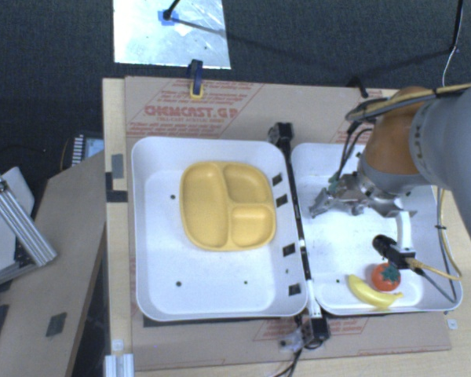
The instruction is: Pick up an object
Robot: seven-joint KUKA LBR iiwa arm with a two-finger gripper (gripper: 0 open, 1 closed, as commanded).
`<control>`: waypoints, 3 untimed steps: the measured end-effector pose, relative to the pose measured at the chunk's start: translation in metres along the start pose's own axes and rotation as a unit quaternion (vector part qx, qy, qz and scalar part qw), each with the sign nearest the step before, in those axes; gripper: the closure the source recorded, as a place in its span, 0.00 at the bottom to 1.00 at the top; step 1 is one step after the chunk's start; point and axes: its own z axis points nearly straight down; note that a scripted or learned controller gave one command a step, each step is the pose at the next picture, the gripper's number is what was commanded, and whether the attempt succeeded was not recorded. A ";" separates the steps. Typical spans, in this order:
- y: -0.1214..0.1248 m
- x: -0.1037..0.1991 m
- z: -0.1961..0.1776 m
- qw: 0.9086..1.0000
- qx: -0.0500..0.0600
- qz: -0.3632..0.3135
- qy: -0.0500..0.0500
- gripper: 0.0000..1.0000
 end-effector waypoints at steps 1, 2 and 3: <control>0.001 0.000 -0.011 1.000 -0.002 0.000 0.000 1.00; -0.007 -0.003 -0.064 1.000 -0.003 0.001 -0.001 1.00; -0.005 -0.004 -0.118 1.000 -0.004 -0.002 -0.001 1.00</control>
